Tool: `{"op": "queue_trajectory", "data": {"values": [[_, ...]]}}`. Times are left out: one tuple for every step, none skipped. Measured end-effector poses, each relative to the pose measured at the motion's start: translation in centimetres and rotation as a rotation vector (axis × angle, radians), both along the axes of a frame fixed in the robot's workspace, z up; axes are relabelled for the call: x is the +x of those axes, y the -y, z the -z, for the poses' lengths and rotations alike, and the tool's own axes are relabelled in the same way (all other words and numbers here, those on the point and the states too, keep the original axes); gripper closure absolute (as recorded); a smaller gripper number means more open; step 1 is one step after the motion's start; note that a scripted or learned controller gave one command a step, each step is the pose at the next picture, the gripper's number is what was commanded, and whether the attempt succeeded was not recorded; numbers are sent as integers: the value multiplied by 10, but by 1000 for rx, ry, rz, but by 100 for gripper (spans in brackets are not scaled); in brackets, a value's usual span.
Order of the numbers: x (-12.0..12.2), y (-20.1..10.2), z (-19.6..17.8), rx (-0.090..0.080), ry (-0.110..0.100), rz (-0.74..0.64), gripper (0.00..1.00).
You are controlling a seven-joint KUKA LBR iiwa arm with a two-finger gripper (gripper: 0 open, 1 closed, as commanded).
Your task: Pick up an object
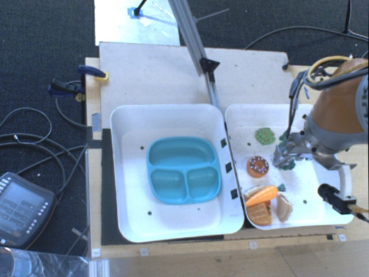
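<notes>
The right bin [242, 117] holds several toy foods: a green broccoli-like piece [265, 135], a chocolate donut with sprinkles [258, 166], an orange carrot [262, 194], a waffle [259, 213] and a tan piece [283, 208]. My gripper [285, 158] reaches down into this bin, just right of the donut and below the green piece. A small dark green thing [287, 165] shows at its tip.
The left bin [130, 126] contains a blue three-compartment plate [184, 169]. A slanted metal pole [190, 27] crosses the board behind the bins. Cables and a pendant [20, 208] lie on the floor at left. The arm's orange band [340, 105] hangs over the right bin's right side.
</notes>
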State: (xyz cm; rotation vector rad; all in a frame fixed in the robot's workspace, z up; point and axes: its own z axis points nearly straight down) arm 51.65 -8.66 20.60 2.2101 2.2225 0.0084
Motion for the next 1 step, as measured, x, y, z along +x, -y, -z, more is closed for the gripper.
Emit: {"op": "queue_trajectory", "data": {"values": [[12,-3,-54,0,-1,-1,100]]}}
